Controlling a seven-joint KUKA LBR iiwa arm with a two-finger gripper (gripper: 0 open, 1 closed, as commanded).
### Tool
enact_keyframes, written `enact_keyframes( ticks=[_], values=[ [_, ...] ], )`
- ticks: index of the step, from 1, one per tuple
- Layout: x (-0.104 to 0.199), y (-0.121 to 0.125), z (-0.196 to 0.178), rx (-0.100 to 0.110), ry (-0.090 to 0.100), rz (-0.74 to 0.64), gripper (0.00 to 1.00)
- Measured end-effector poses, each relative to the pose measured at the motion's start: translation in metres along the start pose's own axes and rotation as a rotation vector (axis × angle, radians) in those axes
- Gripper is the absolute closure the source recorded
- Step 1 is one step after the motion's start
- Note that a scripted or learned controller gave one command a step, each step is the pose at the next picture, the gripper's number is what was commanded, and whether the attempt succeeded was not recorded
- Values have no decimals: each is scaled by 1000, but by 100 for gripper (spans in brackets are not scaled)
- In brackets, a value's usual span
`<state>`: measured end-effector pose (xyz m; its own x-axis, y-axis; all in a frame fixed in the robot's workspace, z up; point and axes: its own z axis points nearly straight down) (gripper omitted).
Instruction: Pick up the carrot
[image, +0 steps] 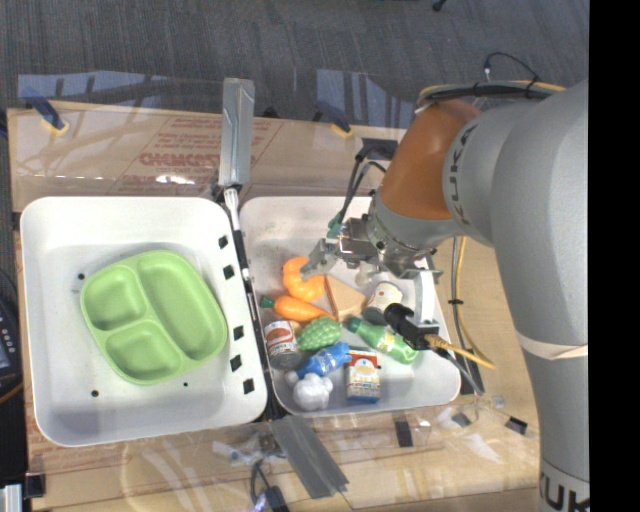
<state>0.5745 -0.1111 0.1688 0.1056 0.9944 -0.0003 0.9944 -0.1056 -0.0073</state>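
The carrot (296, 308) is orange with a small green top and lies flat in the right bin (270, 225), near its left wall. Just above it sits an orange pepper-like toy (303, 275). My gripper (335, 252) hangs low over the middle of the right bin, up and to the right of the carrot and close beside the orange toy. The wrist hides the gripper's tips.
Around the carrot lie a small can (283, 343), a bumpy green toy (320, 332), a blue bottle (325, 360), a green bottle (385, 340), a small carton (363, 378) and a tan wedge (345, 297). The left bin (50, 240) holds a green divided plate (152, 315).
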Motion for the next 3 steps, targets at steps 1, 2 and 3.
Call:
enact_keyframes(
  ticks=[1, 2, 3],
  values=[
    [9, 30, 71, -17, -2, -220, 0],
    [-20, -22, 78, -4, 0, -213, 0],
    [-69, 31, 10, -6, 0, 64, 0]
  ],
)
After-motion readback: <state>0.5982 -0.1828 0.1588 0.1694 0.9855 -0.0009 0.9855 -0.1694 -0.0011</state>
